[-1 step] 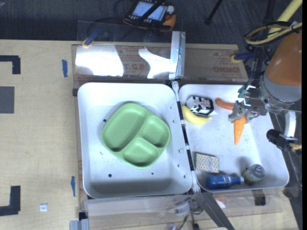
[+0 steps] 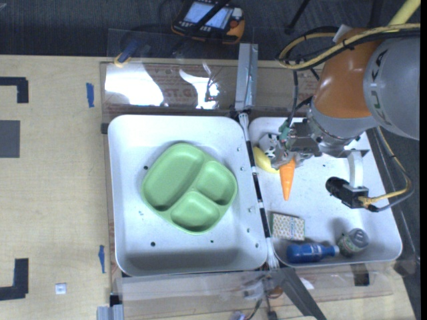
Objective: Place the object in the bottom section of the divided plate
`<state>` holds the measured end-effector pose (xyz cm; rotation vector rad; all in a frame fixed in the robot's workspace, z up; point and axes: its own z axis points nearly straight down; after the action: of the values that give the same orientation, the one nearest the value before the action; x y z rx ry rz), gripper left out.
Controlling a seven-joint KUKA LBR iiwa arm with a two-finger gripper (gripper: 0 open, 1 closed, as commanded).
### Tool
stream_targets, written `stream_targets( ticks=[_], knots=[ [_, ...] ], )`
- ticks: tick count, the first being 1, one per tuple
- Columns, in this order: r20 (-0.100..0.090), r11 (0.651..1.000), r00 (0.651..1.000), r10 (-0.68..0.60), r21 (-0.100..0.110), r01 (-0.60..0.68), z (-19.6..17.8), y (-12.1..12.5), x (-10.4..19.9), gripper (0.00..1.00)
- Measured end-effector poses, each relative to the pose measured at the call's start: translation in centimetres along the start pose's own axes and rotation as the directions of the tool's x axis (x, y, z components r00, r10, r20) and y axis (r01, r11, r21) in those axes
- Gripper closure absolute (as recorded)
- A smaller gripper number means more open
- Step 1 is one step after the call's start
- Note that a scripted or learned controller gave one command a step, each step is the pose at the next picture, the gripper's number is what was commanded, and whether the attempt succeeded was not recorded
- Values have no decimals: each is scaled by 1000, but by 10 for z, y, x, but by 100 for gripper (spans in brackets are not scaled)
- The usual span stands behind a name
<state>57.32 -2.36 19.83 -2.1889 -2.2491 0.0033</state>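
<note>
The gripper point(image 2: 288, 153) sits low over the far-left part of the right bin point(image 2: 380, 235), directly above the wide end of the toy carrot point(image 2: 287, 178), which points toward the near side. The carrot's top appears to sit between the fingers, though how firmly they close on it I cannot tell (the wrist hides the contact). A yellow banana point(image 2: 263, 159) lies just beside the carrot on its left. The green divided plate point(image 2: 190, 187) rests in the middle of the left bin point(image 2: 127, 199), well apart from the carrot. Judging from this, the pick is the step in hand and nothing has yet been carried. The next move calls for a lift clear of the wall between the bins, travel left, and release over the plate's near compartment.
</note>
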Motion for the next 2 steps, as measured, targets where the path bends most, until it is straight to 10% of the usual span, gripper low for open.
stream_targets(
  ticks=[1,2],
  knots=[
    [1,993,993,120,-3,-120,15,41,103,100],
    [1,993,993,120,-3,-120,15,41,103,0]
  ],
)
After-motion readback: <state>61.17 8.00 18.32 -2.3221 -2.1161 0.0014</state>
